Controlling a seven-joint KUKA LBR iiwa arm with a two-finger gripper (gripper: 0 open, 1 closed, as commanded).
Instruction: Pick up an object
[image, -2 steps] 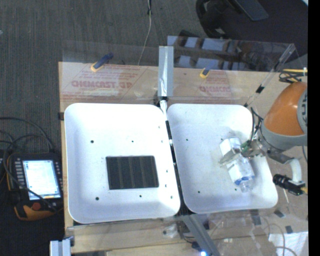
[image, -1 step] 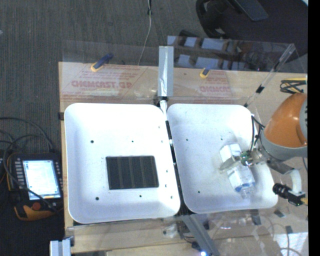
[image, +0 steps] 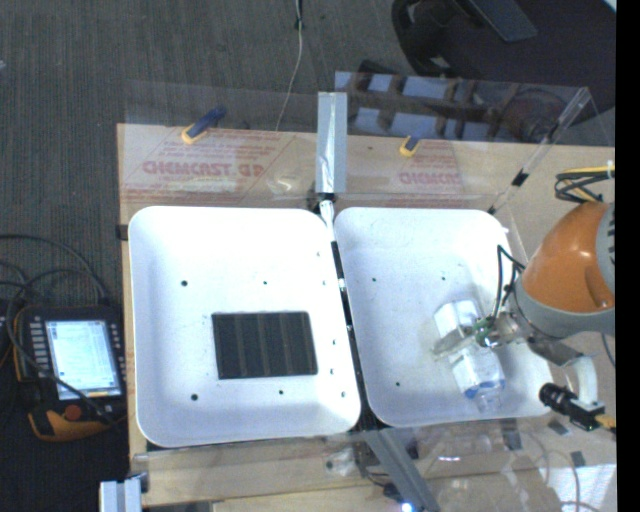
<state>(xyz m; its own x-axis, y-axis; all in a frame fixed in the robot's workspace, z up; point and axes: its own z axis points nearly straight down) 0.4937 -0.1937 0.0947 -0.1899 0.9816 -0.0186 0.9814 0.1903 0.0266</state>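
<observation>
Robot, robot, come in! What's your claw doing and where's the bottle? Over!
Gripper low in right bin, at clear plastic bottle. Grasp unconfirmed. Dark ridged pad in left bin, out of way.

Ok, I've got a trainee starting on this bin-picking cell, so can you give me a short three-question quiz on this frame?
1. True or false: the dark ribbed rectangular pad lies in the left bin.
2. Which bin is the gripper over? A) left bin B) right bin C) neither
3. Fill in: the clear plastic bottle lies in the right bin near its ____ edge (near or far, from the camera).

Key: 1 true; 2 B; 3 near.
</observation>
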